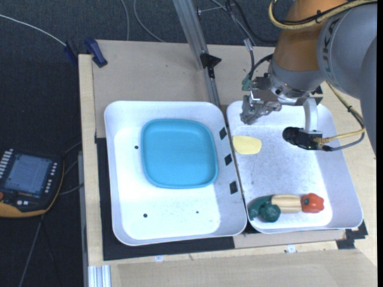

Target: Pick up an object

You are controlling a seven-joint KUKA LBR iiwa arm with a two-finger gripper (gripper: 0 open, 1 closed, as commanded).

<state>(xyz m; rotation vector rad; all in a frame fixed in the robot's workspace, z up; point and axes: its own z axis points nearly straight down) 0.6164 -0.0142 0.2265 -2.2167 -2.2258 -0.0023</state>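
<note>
My gripper (250, 116) hangs over the far left corner of the right bin (299, 166), below the orange wrist band. A flat yellow piece (246, 144) lies on the bin floor just in front of the gripper, apart from it. Along the bin's near edge lie a green lump (264, 210), a tan stick (287, 203) and a red piece (312, 202), side by side. Nothing shows between the fingers.
A blue square plate (179, 152) lies in the left bin (125, 208). A metal pole (191, 28) slants down to the gap between the bins. A black cable part (302, 137) hangs off the arm over the right bin. A handheld pendant (27, 178) sits left of the bench.
</note>
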